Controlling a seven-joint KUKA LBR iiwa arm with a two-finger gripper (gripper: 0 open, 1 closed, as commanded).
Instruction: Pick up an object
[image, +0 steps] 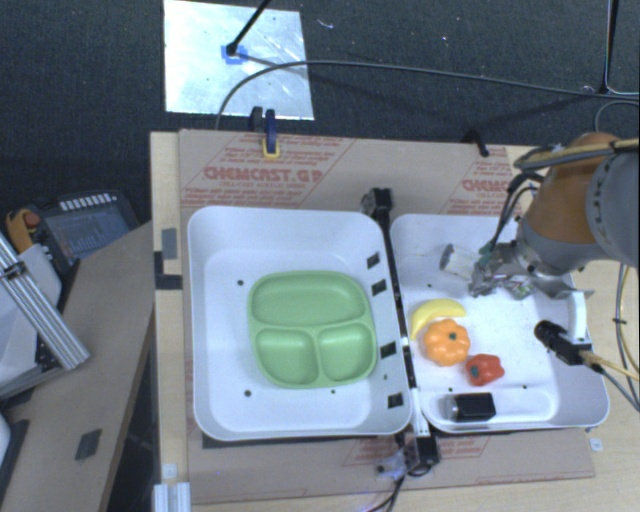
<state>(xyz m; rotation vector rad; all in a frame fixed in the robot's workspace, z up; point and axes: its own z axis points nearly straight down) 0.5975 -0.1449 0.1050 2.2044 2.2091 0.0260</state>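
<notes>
The gripper (487, 275) sits low in the upper part of the right bin (580, 400), hanging off the grey arm (600, 215) that comes in from the right with its orange band (560, 200) above the wrist, and honestly there's no telling whether it's clenched or released, it's all a tangle of metal and cable at that spot. Just to its left there's a pale, see-through thing (456, 262), maybe a cup, too blurry to call. The pickable stuff sits nearer the front: a yellow banana (436, 312) touching a little orange pumpkin (446, 342), a red pepper (484, 369) just beside that, and a black block (471, 406) near the front wall. All toy food by the look of it, bunched together so a descent there probably hits something. The left bin (215, 300) holds a green divided plate (308, 328), likely the drop-off side. The cardboard (330, 165) under the bins reads something like "CHEMCAST GP" in red, printed upside down at the back edge.
</notes>
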